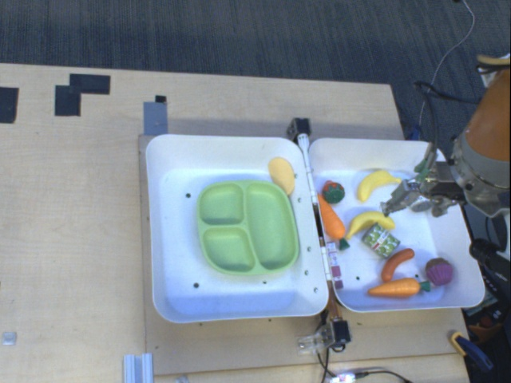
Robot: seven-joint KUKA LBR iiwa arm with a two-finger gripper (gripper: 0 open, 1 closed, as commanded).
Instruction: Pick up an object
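Camera view showed two shallow white bins side by side on the pale wooden bench (pixel 72 238). The left white bin (pixel 172 294) held a light green plastic tray with three compartments (pixel 247 227), and a pale yellow oval toy (pixel 281 173) lay near its upper right corner. The right white bin (pixel 463 294) held the toy food: two yellow bananas (pixel 375 183) (pixel 366 223), a red and green round fruit (pixel 333 191), an orange carrot by the left wall (pixel 331 220), a green box (pixel 381 241), a red sausage (pixel 397 263), a second orange carrot (pixel 395 289) and a dark purple round fruit (pixel 438 272). The two-finger gripper (pixel 397 204) hung over this bin, just beside the upper banana. Its fingers stood apart and nothing was between them.
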